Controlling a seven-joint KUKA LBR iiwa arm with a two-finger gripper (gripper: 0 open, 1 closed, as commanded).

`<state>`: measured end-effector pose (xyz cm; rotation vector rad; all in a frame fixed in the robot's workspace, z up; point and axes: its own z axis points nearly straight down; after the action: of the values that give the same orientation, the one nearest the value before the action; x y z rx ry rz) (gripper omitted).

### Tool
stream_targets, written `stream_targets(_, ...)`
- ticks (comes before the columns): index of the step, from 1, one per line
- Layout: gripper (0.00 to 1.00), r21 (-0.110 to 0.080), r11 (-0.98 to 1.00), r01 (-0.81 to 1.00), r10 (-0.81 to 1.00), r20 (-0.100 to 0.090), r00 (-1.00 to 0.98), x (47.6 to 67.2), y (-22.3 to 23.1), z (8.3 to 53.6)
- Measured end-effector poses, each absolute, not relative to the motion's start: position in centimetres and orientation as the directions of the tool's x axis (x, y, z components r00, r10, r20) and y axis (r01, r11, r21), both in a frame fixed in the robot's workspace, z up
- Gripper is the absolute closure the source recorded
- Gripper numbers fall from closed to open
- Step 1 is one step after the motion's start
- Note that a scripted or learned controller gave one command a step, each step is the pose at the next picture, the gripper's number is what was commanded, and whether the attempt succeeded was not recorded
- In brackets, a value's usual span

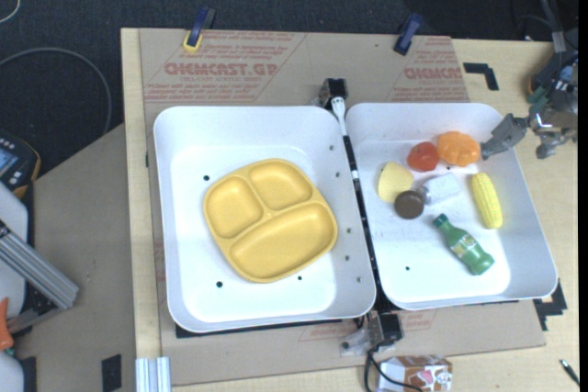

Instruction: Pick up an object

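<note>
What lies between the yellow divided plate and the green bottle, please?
In the camera view, the adjoining bin walls separate the yellow plate from the green bottle; otherwise bare white floor.

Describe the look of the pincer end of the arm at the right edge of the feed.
The pincer is dull grey metal, a slim angular finger tapering to its tip. Behind it sits a blocky dark grey wrist housing with silvery fittings and small teal-tinted parts. No markings are legible.
</note>
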<state>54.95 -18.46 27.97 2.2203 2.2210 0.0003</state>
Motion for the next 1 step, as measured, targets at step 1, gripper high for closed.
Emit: stream_targets(1, 0.0, -0.01, 0.007, 1.0, 1.0, 0.006, -0.007, 55.2, -10.87, 18.5)
